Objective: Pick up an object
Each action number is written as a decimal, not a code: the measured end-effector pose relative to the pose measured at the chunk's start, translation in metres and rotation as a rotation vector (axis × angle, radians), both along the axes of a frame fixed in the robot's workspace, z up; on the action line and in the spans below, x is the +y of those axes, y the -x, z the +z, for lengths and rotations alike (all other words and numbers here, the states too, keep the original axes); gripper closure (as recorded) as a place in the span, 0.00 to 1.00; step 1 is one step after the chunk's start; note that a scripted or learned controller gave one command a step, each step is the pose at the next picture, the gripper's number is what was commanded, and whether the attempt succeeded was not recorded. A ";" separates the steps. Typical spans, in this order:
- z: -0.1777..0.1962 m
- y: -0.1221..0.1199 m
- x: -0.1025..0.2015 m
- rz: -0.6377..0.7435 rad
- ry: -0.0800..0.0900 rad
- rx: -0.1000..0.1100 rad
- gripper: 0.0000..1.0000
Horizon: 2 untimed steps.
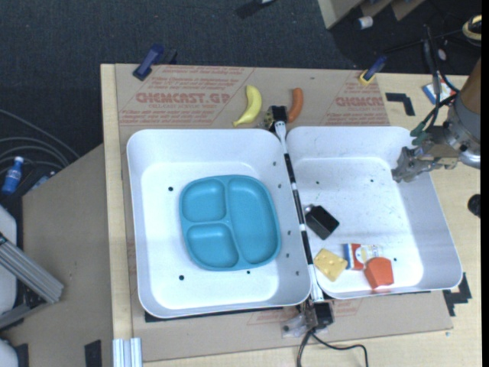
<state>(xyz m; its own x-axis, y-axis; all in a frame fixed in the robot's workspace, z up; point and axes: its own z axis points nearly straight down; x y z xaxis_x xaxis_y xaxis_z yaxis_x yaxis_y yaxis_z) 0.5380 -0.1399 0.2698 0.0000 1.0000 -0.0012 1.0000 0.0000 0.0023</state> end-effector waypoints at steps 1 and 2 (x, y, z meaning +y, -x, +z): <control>-0.001 0.000 0.000 0.000 -0.001 0.002 0.00; -0.177 0.036 -0.054 -0.002 -0.002 0.007 0.00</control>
